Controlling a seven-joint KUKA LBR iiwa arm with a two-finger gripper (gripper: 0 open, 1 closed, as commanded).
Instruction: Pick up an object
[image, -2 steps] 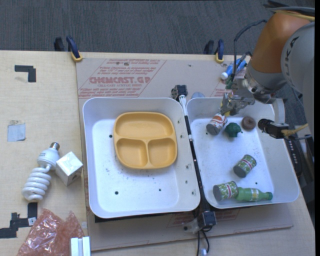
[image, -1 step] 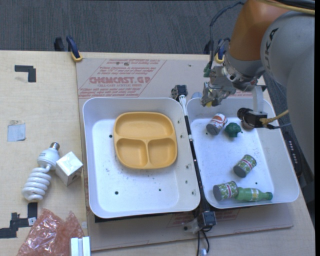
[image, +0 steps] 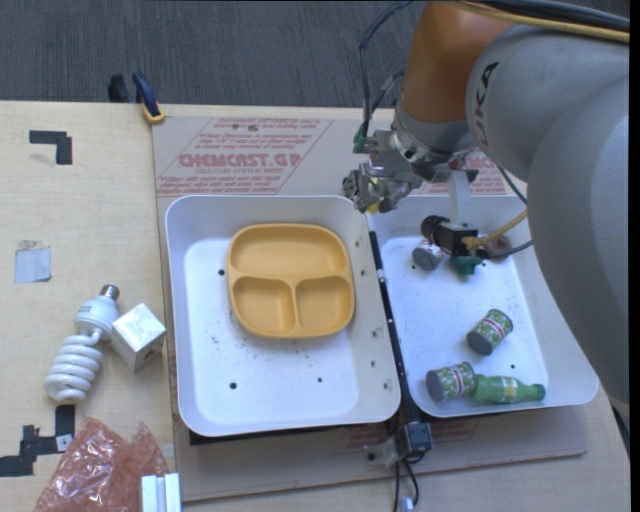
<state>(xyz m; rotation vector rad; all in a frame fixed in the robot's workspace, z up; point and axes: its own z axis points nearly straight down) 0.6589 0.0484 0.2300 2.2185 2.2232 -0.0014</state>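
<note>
The left bin (image: 180, 300) is shallow white plastic with rounded corners and a few dark specks on its floor. A yellow tray (image: 291, 279) lies flat in its far half, smooth, rounded at the corners and split into three wells, one wide and two small. The right bin (image: 430, 320) is of the same make and touches the left one along their shared rim.

In the right bin a far can (image: 490, 331) lies tilted near the right wall, a short cylinder with a green and white label and a dull metal end. A near can (image: 451, 381) of the same kind lies on its side by the near wall. A green bottle (image: 508, 390), glossy and narrow-necked, lies just right of it, touching or nearly so.

The bins rest on a cardboard sheet (image: 240, 155) printed in red. On the pale tabletop (image: 60, 240) to the left lie a white spiral bulb (image: 80, 350), a white cube (image: 138, 335) touching it, and a crinkled reddish bag (image: 95, 470).

The arm (image: 560, 120), smooth grey with an orange band, slants in from the right. Its gripper (image: 372, 192) points down over the far end of the shared rim. Whether it is open or closed cannot be told, and nothing can be seen in its grasp.
</note>
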